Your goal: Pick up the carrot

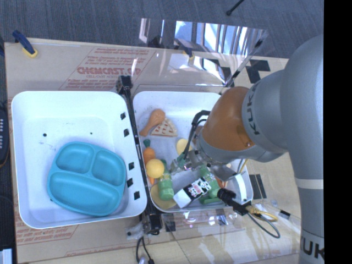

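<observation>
- Grey arm looms largest, above the right bin.
- Gripper hangs mid-bin; its opening cannot be told.
- Carrot, probably the orange piece, lies at the bin's left wall.
- Approach step; next calls for shifting leftward over it.

Blue divided plate in left bin; drumstick, waffle wedge, lemon in right.

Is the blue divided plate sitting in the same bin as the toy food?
No, the blue divided plate lies in the left bin, while the toy food, including the carrot, sits in the right bin.
</observation>
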`<state>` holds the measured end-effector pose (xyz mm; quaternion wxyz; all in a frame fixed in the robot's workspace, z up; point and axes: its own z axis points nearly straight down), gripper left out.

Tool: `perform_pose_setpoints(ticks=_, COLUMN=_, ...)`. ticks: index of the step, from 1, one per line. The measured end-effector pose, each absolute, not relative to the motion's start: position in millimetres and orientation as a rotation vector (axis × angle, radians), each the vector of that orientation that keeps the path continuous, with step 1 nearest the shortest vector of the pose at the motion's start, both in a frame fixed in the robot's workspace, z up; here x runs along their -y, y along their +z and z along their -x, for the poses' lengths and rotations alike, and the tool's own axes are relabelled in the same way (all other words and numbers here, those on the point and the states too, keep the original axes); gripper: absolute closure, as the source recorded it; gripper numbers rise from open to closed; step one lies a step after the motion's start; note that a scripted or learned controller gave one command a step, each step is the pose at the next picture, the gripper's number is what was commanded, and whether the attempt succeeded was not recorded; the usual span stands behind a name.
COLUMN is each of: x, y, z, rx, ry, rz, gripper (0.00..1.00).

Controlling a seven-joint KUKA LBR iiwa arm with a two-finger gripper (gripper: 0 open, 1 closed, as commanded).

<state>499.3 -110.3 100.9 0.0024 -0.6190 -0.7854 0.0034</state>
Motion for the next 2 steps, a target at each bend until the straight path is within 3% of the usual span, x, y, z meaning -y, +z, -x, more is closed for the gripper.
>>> perform_pose_setpoints(ticks=1, x=-54.3, y=193.4, z=-477.3, rx=2.441, ry=-0.002, rz=1.969, gripper=1.00)
perform_pose_setpoints(ticks=2, x=-30.7, y=191.0, z=-476.4, rx=1.901, ry=0.006, rz=2.497, gripper=1.00)
